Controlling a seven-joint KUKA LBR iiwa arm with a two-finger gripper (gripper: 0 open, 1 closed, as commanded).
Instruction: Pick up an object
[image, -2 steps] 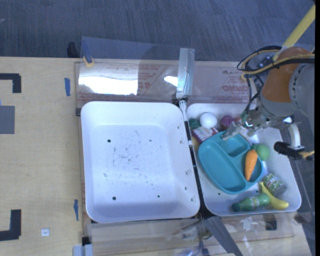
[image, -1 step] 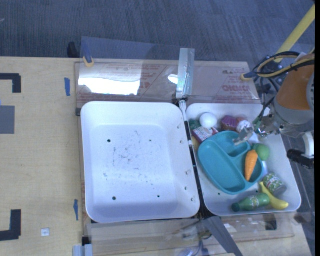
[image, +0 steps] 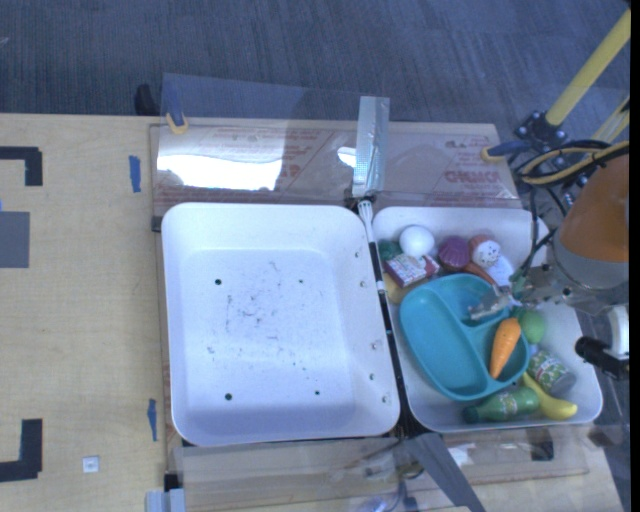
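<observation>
The grey arm with its orange band (image: 598, 215) stands highest and closest to the lens, blurred, coming in from the right over the right-hand shallow white plastic bin (image: 590, 395). Its two-finger gripper (image: 497, 303) hangs low at the upper right rim of a teal, kidney-shaped plastic dish (image: 445, 335). From this angle it cannot be told whether the jaws are open or closed, and nothing can be seen held between them.

Just below the jaws, an orange toy carrot with a green top (image: 505, 346) lies tilted against the dish's right rim. Just to the right of the carrot is a small round green toy (image: 534, 326). Further below and right of the jaws are a small printed can (image: 551, 371), a yellow toy banana (image: 556, 406) and a dark green toy vegetable (image: 503, 405), all along the bin's lower right wall.

Above the jaws, near the bin's far wall, sit a small white and orange toy (image: 486, 252) and a magenta ridged toy (image: 455, 252). Up and to the left of the jaws are a white ball (image: 416, 240) and a red and white packet (image: 408, 268).

Well to the left of the jaws, past the divide, lies the left-hand shallow white bin (image: 180, 300), its floor marked with faint dark specks. Both bins sit on a pale wooden bench (image: 70, 300).
</observation>
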